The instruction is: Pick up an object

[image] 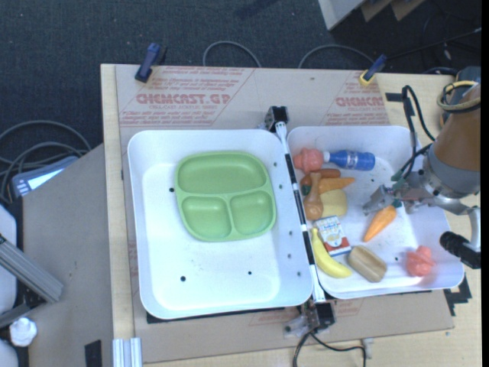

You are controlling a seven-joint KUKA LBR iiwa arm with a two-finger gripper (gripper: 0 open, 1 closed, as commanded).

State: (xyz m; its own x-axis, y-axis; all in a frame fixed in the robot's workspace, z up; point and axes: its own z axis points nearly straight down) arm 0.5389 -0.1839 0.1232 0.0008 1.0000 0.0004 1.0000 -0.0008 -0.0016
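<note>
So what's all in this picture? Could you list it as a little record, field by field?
left bin: holds a green divided plate
right bin: holds toy food
items in right bin: blue bottle, carrot, banana, small carton, bread roll, pink pieces
arm: reaches in from the right, over the right bin
gripper: low over the bin, just above the carrot
held object: none visible between the fingers
</note>
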